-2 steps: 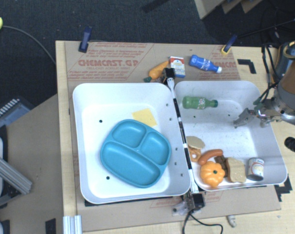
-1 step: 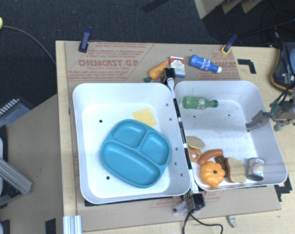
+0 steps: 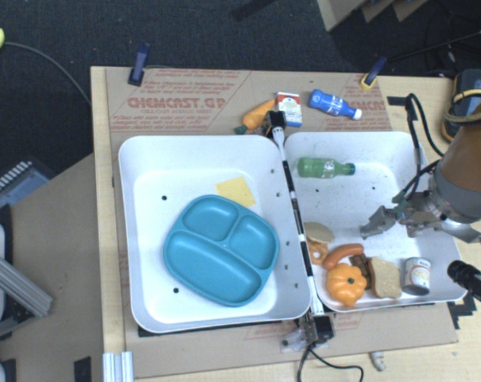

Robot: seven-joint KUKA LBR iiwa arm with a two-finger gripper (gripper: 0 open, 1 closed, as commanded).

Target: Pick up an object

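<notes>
My gripper (image 3: 381, 221) hangs at the frame's right-middle, jaws spread on nothing; the hot dog (image 3: 343, 253) lies just lower-left, its long axis running left-right.

There are two white bins (image 3: 137, 237), one blue divided plate (image 3: 220, 249), one yellow cheese slice (image 3: 237, 189), one green bottle (image 3: 325, 168), one blue bottle (image 3: 334, 105), one pumpkin (image 3: 345, 283), one sausage (image 3: 343, 253), one bread slice (image 3: 385, 278), one small can (image 3: 418, 274)
</notes>
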